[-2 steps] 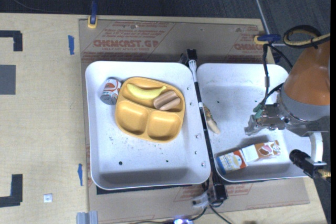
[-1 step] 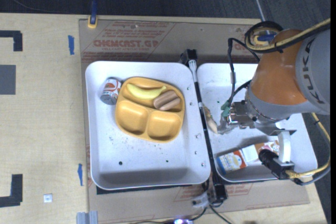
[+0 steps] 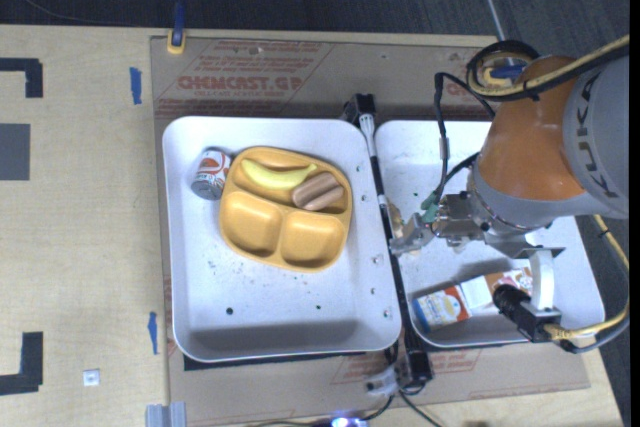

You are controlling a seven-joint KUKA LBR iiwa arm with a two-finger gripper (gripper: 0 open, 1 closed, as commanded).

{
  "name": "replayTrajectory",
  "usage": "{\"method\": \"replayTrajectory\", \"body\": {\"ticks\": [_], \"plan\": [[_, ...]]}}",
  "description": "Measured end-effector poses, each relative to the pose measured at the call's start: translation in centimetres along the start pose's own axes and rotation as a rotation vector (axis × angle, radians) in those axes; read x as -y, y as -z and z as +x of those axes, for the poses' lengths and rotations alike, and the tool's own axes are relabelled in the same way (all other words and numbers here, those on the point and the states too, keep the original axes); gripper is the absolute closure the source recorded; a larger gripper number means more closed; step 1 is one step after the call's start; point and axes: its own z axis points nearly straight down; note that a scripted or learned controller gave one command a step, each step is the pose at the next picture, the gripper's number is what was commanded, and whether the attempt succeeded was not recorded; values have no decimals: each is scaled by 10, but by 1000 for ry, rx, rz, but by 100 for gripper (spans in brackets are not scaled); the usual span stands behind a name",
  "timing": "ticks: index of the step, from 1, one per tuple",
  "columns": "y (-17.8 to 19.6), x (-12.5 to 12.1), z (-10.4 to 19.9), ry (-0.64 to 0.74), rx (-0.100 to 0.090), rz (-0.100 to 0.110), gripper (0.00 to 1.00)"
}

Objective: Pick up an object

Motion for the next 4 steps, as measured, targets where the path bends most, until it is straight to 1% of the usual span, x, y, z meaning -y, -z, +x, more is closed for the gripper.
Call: {"method": "replayTrajectory", "body": {"ticks": [1, 2, 3, 4], "plan": [[-22, 1, -70, -1, 0, 4, 0], [-112, 1, -109, -1, 0, 2, 0], [-103, 1, -109, -2, 1, 0, 100], [-22, -5, -28, 0, -1, 1, 100]]}}
